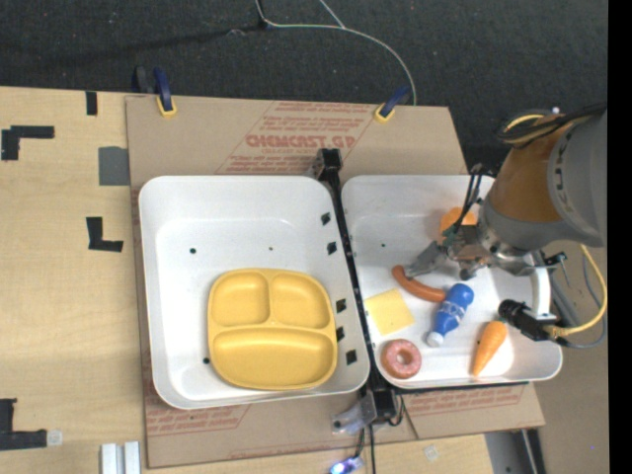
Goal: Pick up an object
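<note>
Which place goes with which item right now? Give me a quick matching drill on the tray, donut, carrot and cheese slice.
Items:
1. yellow divided tray
2. pink donut
3. orange carrot
4. yellow cheese slice

Places:
A. right bin, near right corner
B. left bin
C. right bin, near edge, just below the cheese
D. right bin, beside the centre divider, left of the blue bottle

Pairs: 1-B, 2-C, 3-A, 4-D

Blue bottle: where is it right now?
The blue bottle lies in the right bin, between the yellow cheese slice and the carrot.
</note>
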Tool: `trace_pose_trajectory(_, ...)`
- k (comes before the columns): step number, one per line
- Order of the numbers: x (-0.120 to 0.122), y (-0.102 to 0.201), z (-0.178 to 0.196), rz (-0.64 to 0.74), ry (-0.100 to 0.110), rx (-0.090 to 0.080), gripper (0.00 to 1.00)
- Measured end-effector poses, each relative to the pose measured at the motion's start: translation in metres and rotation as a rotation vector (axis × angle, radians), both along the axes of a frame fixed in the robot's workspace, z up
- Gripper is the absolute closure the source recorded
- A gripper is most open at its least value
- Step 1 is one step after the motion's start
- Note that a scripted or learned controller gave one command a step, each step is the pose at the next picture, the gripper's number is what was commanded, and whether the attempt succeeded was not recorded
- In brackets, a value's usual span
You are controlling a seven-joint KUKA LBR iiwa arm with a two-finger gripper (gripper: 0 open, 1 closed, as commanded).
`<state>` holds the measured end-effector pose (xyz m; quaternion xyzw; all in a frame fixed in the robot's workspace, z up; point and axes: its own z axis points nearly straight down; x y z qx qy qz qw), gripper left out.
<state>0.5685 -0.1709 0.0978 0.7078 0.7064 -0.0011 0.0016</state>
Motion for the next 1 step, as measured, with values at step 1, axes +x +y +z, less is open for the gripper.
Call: trace_pose_trajectory(1, 0.0014, 0.0026, 0.0118, 0.003, -0.004, 0.002, 1.0)
